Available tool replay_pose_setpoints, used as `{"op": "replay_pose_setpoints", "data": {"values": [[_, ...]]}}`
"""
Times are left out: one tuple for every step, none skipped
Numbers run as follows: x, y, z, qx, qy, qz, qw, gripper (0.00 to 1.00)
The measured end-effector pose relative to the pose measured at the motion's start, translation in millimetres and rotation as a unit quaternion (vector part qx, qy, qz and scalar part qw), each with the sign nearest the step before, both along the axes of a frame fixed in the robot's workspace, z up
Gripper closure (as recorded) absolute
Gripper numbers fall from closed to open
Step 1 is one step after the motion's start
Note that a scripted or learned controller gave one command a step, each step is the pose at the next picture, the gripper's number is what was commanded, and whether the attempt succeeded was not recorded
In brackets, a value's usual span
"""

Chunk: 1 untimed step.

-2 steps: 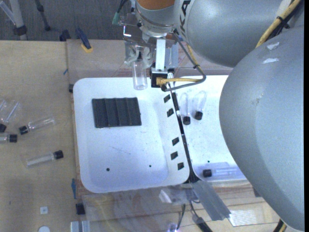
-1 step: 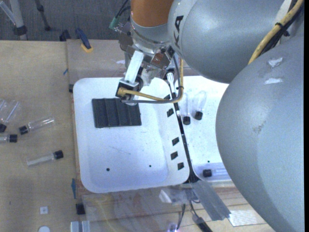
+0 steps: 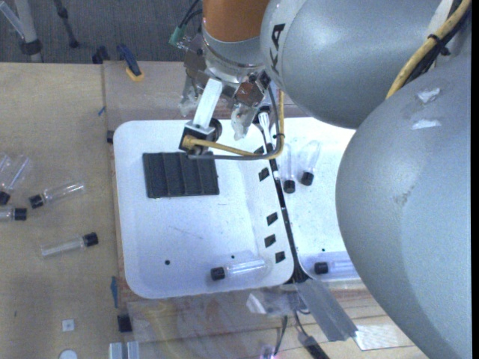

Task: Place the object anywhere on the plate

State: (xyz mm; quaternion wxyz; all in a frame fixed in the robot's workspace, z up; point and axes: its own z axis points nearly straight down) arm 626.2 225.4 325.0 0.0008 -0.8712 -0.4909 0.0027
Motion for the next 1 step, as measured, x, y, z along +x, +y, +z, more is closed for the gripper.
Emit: {"op": "replay_pose_setpoints", "data": {"values": [[-1.3, -0.7, -103.2, -0.0001, 0.0, -0.126, 0.992, 0.0]]}}
